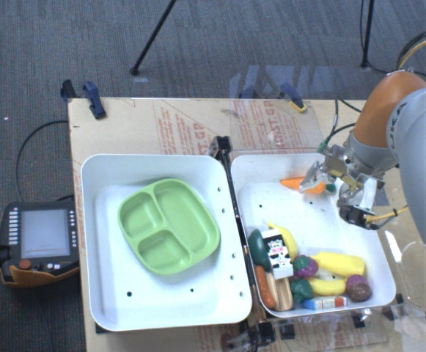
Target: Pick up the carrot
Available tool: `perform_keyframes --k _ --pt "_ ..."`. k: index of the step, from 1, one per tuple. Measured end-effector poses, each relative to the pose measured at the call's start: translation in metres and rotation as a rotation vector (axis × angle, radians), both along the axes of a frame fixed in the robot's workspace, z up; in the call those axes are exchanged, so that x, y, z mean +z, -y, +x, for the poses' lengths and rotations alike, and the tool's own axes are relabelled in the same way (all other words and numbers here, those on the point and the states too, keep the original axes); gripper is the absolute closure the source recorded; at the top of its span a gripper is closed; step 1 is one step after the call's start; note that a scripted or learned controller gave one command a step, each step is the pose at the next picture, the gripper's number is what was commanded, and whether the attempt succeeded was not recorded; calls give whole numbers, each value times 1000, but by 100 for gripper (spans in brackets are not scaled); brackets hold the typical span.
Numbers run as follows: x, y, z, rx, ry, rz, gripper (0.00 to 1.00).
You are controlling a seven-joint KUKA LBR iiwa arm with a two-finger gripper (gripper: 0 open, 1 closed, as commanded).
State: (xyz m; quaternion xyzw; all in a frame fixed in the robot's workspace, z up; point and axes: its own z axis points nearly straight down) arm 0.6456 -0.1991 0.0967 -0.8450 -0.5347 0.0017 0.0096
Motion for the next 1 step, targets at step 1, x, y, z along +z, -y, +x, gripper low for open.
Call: perform_keyframes --k 1 --pt "10 0 0 3 -4 1 100"
